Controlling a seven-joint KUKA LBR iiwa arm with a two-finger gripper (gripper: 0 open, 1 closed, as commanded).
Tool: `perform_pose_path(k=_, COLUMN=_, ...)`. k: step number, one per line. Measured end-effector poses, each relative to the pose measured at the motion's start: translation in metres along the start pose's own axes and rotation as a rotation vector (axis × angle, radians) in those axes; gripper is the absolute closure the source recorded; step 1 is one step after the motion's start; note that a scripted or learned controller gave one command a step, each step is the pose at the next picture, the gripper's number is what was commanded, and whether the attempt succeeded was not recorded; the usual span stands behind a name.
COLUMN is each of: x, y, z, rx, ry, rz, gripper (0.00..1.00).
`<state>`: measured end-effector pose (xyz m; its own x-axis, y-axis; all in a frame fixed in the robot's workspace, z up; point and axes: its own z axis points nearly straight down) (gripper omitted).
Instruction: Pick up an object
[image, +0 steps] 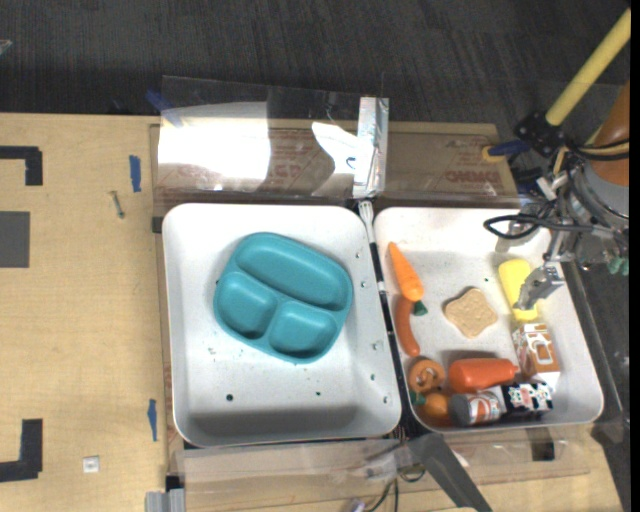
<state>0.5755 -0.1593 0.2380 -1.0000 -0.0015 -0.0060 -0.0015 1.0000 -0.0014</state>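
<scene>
Claw (543, 283) of mine hangs over the yellow piece (512, 278) in the right bin (585, 400); I cannot tell its state. That piece looks light, stiff, slick, so I'd pinch its narrow sides.

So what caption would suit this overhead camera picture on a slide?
Gripper poised over yellow item in the right bin; teal tray fills the left.

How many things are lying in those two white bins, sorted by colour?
Teal: 1, the divided plate in the left bin.
Orange: 4, a carrot, a sausage-like piece, a bigger orange piece, a small round piece.
Yellow: 1, a yellow piece.
Tan: 1, a bread slice.
Printed packs or cans: 3.
Total: 10, as far as I can tell.
</scene>
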Motion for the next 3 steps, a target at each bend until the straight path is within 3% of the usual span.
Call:
perform_pose_path(k=1, x=0.014, y=-0.066, z=0.100, rx=-0.003, ry=0.012, rz=-0.045, gripper=0.00)
perform_pose_path(k=2, x=0.061, y=-0.064, z=0.143, rx=0.001, ry=-0.004, rz=0.027, gripper=0.00)
perform_pose_path(k=3, x=0.059, y=-0.062, z=0.133, rx=0.003, ry=-0.010, rz=0.025, gripper=1.00)
